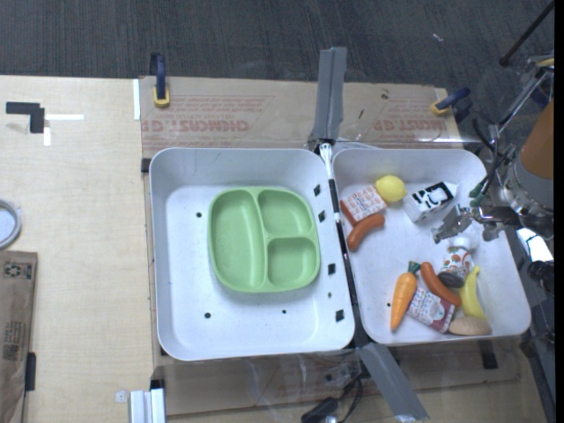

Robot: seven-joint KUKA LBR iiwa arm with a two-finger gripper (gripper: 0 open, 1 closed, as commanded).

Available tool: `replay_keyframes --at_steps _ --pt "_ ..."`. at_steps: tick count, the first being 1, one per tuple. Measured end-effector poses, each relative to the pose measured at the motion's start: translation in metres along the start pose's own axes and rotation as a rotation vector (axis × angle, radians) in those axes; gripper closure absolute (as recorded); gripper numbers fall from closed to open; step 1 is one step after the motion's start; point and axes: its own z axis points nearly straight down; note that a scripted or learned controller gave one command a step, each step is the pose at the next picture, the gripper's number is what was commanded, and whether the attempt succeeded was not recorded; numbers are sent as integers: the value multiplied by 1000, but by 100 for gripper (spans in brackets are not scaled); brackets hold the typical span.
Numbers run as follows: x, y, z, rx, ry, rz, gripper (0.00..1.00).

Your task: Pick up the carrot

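Nearby, carrot (402, 297) touches sausage (438, 283) (packet (428, 309) beside).

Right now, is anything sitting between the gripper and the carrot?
Nothing visible blocks it. The gripper hangs over the right bin, up and right of the carrot, with bare bin floor between them. A sausage and a packet crowd the carrot's right side.
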Motion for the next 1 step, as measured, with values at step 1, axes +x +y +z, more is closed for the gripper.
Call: replay_keyframes --at_steps 1 --pt "-30 -35 -56 -2 -1 -28 0"
